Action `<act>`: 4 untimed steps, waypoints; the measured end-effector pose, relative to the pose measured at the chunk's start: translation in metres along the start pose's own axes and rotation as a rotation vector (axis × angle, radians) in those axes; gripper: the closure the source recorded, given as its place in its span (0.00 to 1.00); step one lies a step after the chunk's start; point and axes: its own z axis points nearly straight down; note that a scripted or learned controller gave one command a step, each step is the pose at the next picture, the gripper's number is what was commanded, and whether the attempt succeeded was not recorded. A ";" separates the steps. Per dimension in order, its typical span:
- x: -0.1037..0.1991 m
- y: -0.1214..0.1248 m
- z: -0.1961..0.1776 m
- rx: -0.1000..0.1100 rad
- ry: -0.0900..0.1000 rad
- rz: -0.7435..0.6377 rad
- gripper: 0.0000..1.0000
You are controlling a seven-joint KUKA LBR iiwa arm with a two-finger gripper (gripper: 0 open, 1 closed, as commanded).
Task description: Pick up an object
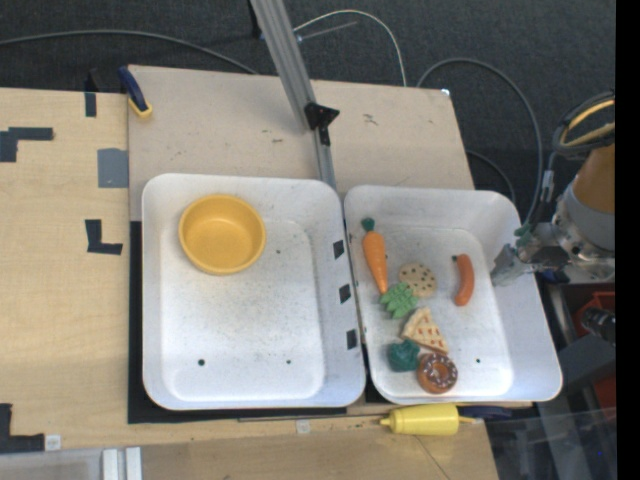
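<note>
At the right edge of the frame, the grey two-finger gripper (507,265) hangs over the right white bin's (520,363) rim; whether it is clenched I cannot tell. Just left of it lies a small red-orange toy sausage (464,279), apart from it, right of a speckled round cookie (417,279).

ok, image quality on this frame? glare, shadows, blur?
Camera view: even, soft light; the white bins read bright but their speckle shows, so no blown-out glare. The yellow bowl and toy carrot are sharp with faint shadows. The gripper at the right looks soft and low-contrast.
</note>
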 end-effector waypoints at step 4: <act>0.205 0.032 0.005 0.003 0.002 -0.005 1.00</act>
